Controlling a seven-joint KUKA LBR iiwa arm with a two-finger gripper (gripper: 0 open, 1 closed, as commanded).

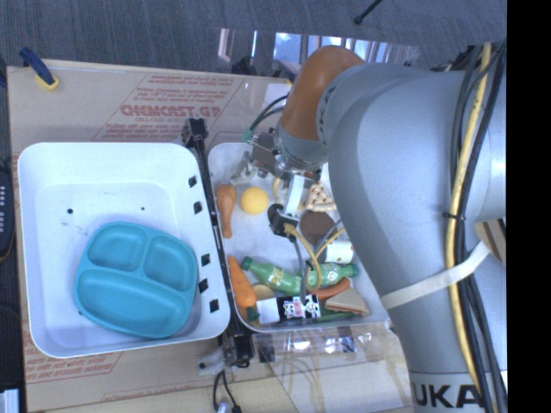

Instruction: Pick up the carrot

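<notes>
Brown cardboard (129, 101) covers the bench under two white bins set side by side, with a row of black clips along the wall they share. Most free room is in the left bin (112, 170), where a blue divided plate (138, 278) lies toward the near corner and the far half is bare white floor. Little room is left in the right bin (222, 157), since the grey arm (405, 205) covers its right half.

At the far end of that bin, below the orange band, sits the gripper (280, 170); whether it is spread or pressed together I cannot tell, as wrist parts and cables crowd it, and nothing can be seen pinched in it.

Just beside it lie a yellow ball (253, 200) and a tan drumstick-shaped toy (225, 206). Nearer the camera and well apart from the gripper, the carrot (240, 282) rests along the bin's left wall, next to a green bottle (280, 275) and a dark bottle (297, 308)
</notes>
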